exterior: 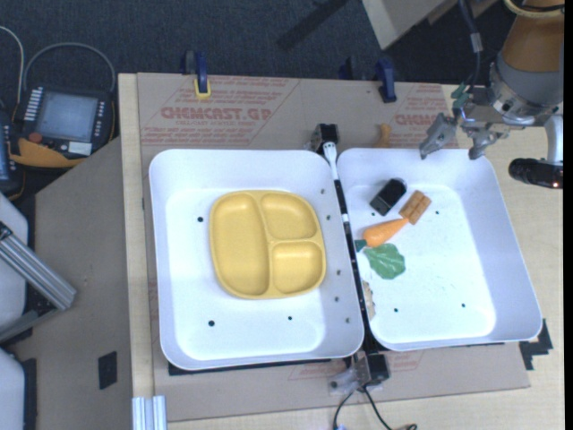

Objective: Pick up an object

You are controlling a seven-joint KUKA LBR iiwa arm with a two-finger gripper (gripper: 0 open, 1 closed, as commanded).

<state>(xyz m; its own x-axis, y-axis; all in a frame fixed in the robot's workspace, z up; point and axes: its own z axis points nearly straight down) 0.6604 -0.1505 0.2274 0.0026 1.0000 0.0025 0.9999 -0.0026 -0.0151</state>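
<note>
I see the gripper (457, 141) above the right bin's (483, 321) far rim, fingers spread, nothing between them. Well apart from it, toward the bin's left side: toy carrot (385, 232), black block (388, 195), brown piece (414, 208), green leaf (386, 261). Yellow divided plate (266, 243) sits in the left bin (179, 312).

The arm (534, 25) at the upper right of the frame is cut off by the top edge, so just its orange band and wrist are visible. At the left edge, a grey metal rail (27, 262) and a white shape beneath it run out of the picture. The screen of the handheld pendant (63, 119) at the upper left is too small to read. A cable (358, 410) at the bottom centre leaves the frame.
</note>
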